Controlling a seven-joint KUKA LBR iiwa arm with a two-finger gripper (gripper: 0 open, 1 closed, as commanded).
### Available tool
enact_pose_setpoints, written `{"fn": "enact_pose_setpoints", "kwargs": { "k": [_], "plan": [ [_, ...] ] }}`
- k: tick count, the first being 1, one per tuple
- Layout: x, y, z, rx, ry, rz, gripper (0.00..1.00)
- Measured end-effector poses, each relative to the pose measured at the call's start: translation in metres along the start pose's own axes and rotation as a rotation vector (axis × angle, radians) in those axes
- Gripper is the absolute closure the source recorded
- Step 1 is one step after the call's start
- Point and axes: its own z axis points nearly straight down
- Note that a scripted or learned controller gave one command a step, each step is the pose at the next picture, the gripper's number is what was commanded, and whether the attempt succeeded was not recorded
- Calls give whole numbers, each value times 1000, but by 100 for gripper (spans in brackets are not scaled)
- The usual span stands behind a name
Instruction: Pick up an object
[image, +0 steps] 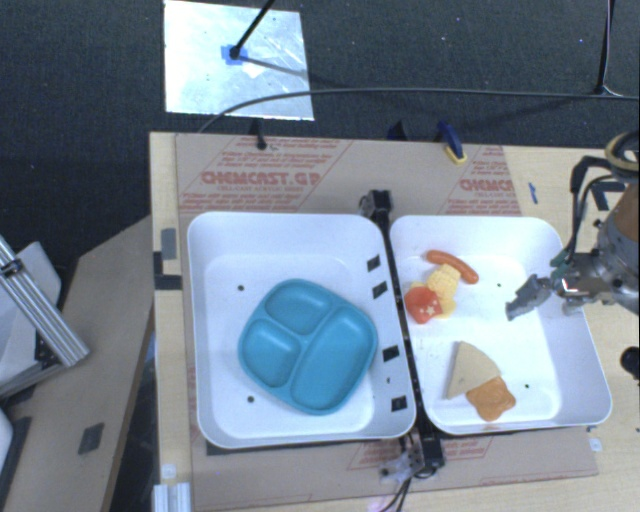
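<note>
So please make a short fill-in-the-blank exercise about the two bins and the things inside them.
1. The blue divided plate lies in the ____ bin.
2. The plate has ____ compartments.
3. The hot dog, tomato and cheese wedge lie in the ____ bin.
4. The end effector hangs over the ____ bin.

Missing words: left; three; right; right

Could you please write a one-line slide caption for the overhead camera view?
Gripper poised over the right bin near toy food, blue divided plate in the left bin.
</note>
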Motion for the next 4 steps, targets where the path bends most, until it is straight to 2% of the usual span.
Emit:
{"fn": "enact_pose_setpoints", "kwargs": {
  "k": [1, 3, 4],
  "plan": [
    [0, 2, -4, -9, -2, -2, 0],
    [18, 4, 91, -4, 0, 0, 0],
    [8, 7, 145, -4, 0, 1, 0]
  ]
}}
